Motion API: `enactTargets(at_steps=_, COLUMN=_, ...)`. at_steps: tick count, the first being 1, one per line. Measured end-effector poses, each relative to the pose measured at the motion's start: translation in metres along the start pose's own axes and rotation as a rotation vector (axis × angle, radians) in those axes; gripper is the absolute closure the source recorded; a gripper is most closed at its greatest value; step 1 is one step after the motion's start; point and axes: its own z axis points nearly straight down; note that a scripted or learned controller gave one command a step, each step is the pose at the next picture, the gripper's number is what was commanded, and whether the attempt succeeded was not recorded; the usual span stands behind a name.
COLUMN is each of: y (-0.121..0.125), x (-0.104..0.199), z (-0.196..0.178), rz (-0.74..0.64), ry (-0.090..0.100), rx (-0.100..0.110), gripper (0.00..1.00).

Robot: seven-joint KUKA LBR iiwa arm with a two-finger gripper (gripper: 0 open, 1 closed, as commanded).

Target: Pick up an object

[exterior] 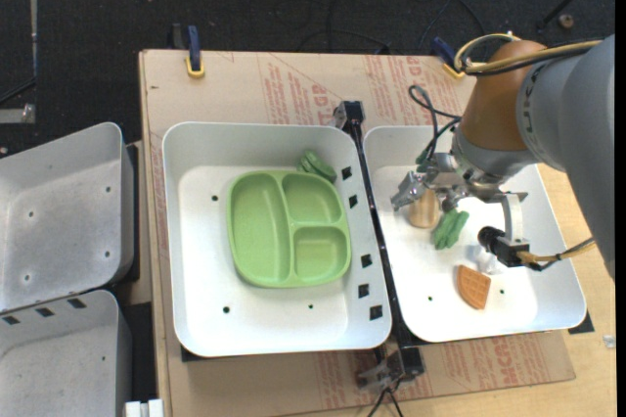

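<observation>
Two bins sit side by side on the table, and the pincer hovers low in the right one, over a tan object; can't tell its grip. Just right lies a green piece, an orange wedge nearer.

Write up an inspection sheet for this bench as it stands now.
Surface: two white bins, left bin and right bin, on a board.
Job's things: green divided tray and small green piece in left bin; tan object, green object, orange wedge in right bin.
Clutter: nothing seen.
Claw: claw low over the tan object.
Cables: black cable by the wrist; more on the floor.
Surroundings: dark floor, white panels at left.
</observation>
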Motion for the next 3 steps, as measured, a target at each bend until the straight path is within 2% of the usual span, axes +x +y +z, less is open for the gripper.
enactTargets(at_steps=1, y=0.0, x=0.0, z=-0.011, rz=0.001, ry=-0.001, rx=-0.002, gripper=1.0)
enactTargets(at_steps=3, y=-0.006, x=0.004, z=-0.114, rz=-0.001, ry=-0.001, rx=-0.007, gripper=1.0)
